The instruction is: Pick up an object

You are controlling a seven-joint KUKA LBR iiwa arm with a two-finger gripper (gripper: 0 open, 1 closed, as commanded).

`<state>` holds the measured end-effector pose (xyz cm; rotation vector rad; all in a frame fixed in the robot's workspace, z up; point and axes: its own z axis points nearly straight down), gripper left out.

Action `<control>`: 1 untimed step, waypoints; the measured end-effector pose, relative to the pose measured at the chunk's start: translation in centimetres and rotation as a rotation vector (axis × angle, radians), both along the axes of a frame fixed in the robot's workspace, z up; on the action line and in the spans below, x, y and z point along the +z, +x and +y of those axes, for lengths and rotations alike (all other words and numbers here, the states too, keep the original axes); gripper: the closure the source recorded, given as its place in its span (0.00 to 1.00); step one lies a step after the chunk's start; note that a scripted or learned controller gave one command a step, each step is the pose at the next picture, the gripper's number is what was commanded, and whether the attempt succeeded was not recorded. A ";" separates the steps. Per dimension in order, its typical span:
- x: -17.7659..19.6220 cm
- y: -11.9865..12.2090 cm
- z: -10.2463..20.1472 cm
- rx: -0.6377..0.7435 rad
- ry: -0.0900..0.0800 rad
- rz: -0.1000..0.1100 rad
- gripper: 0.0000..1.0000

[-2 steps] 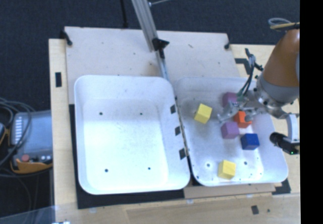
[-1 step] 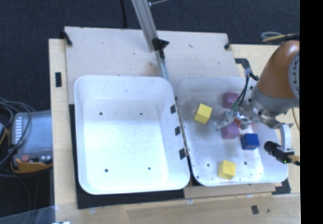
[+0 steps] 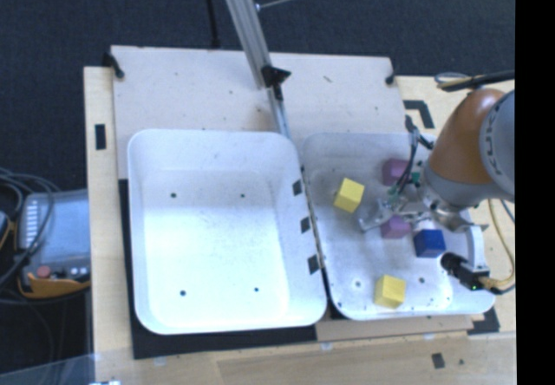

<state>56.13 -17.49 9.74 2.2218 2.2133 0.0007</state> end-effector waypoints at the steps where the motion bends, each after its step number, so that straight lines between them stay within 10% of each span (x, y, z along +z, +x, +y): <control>1: 1.2 0.0 -0.1 -0.009 0.001 -0.002 1.00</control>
